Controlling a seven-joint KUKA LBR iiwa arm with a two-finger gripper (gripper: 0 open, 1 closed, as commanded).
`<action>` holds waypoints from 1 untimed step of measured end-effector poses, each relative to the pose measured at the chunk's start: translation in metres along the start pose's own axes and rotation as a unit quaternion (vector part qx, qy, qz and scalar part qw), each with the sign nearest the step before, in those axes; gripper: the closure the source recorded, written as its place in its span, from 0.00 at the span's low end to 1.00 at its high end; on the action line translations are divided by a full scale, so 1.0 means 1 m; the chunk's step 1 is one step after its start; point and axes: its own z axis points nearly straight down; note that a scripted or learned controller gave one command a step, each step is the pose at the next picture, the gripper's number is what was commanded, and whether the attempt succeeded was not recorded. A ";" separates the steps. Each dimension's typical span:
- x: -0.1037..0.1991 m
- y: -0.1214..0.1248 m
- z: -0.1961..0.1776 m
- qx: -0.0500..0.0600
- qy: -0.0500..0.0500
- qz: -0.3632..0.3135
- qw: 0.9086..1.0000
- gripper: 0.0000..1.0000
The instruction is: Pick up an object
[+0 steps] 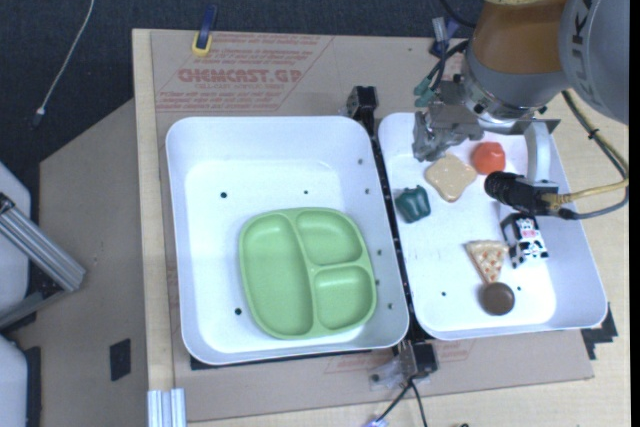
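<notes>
My gripper [434, 147] hangs low over the back left part of the right bin [560, 310]. A tan bread-shaped piece [450, 178] lies just in front of it. A red-orange round piece [489, 157] sits to its right. A dark green piece [412, 204] rests by the bin's left wall. Nearer the front lie a pizza slice [489, 260], a brown round piece [496, 298] and a small black-and-white cow figure [530, 245]. Nothing shows between the fingers.
The left bin [200, 165] holds a green divided plate [305, 271]. A black clamp [361, 102] sits at the back between the bins. Both bins rest on a cardboard sheet [250, 65] with a yellow-blue clip [204, 33].
</notes>
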 end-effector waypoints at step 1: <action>0.057 0.016 0.007 -0.001 0.000 -0.001 1.000 1.00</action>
